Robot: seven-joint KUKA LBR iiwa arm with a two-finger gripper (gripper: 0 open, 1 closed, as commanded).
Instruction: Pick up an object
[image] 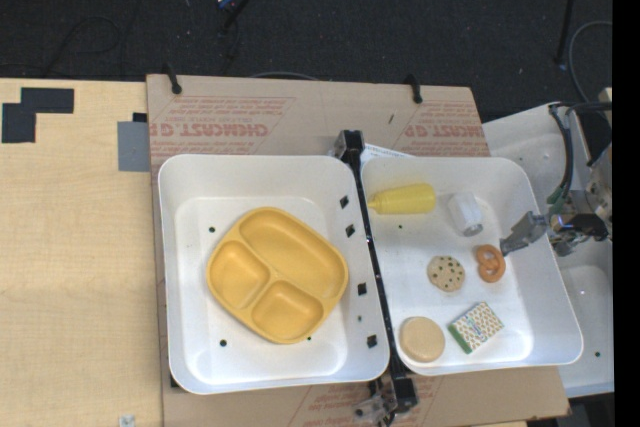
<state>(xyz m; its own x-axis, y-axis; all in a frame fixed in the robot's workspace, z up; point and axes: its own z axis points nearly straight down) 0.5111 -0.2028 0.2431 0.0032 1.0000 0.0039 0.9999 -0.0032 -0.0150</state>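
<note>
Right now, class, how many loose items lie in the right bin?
6. Yellow mustard bottle at the bin's far left; white cup right of it; pretzel near the hand; cookie mid-bin; round bun and patterned packet along the near edge.

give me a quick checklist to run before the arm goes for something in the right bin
1. Targets present in the right bin: ok; mustard bottle, cookie, pretzel, white cup, tan round piece, patterned packet.
2. Gripper near a target: ok; it sits at the bin's right side, beside the pretzel.
3. Gripper open or shut: cannot tell.
4. Something already held: cannot tell.
5. Items spaced apart: ok for most; tan piece and packet lie close together.
6. Yellow tray out of the way: ok, left bin.
</note>
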